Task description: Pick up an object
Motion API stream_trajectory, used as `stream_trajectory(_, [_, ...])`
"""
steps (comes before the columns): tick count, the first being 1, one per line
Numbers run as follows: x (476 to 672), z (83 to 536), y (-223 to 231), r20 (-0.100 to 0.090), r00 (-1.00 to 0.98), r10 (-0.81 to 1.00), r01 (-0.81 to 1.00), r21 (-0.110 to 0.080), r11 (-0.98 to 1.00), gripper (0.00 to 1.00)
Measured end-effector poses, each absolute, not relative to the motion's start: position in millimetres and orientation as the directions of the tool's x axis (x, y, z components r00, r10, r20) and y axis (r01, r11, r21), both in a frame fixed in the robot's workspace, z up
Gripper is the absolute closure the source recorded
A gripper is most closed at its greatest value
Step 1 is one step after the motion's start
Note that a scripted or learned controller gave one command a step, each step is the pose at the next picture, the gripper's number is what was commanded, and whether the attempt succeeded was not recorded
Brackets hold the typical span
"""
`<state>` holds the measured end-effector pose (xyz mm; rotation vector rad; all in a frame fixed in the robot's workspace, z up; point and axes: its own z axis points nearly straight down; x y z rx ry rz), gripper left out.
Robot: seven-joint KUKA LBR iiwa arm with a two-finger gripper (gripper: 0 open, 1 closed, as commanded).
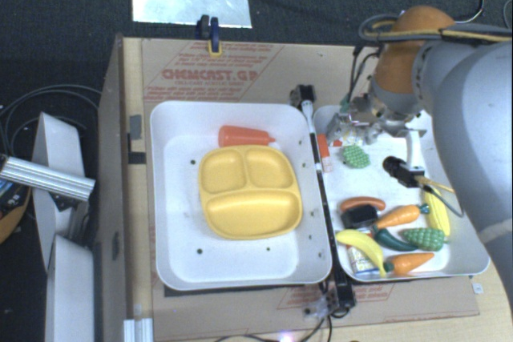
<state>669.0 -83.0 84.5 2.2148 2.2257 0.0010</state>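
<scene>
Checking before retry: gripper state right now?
Gripper: cannot be told. It sits low over the right bin, just above the green ball, with nothing seen between its tips.

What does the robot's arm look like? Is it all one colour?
No, it has two colours. The arm is a fat, smooth, rounded grey tube with a shiny orange band near its end. Thin dark cables loop beside the band, and below it sits a small silvery metal tool.
</scene>
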Motion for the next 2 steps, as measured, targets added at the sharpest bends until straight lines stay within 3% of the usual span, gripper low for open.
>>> stream_trajectory(1, [669.7, 96, -83, -0.001, -0.008, 1.000, 1.000, 0.003, 0.008, 1.00])
stream_trajectory(2, [598.5, 185, -33, 0.000, -0.005, 1.000, 1.000, 0.004, 0.005, 1.00])
